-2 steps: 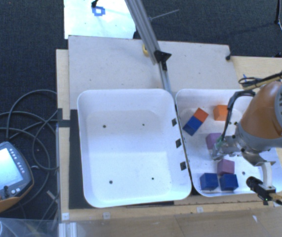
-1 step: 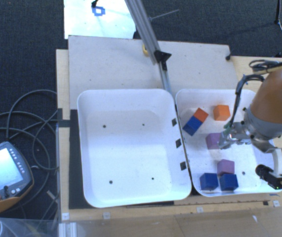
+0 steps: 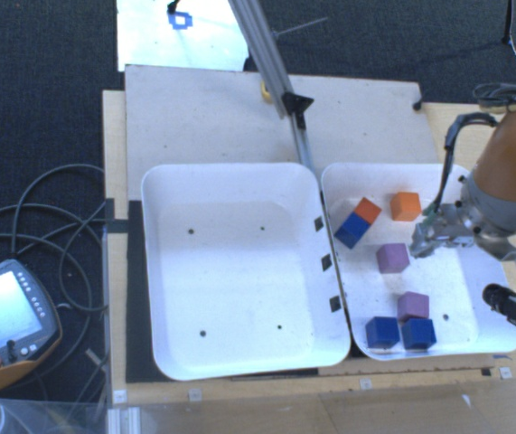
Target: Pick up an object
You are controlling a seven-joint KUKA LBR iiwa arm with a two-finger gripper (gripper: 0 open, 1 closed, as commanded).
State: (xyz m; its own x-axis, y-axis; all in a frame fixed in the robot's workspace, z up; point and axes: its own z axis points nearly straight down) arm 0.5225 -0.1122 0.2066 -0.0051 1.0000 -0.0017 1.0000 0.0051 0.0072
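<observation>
End effector [image 3: 423, 240] just right of purple cube [image 3: 392, 258], right bin [image 3: 483, 328]; no legible text.

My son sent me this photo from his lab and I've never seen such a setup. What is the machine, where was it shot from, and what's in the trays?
One camera above the bench looks down at a slant. The grey and orange shape at the right is a robot arm; its tool hangs over the right bin. I cannot tell whether it grips anything. That bin holds small blocks: an orange one, an orange and blue pair, two purple and two blue. The left bin sits beside it. The arm's job is to pick up a block.
</observation>
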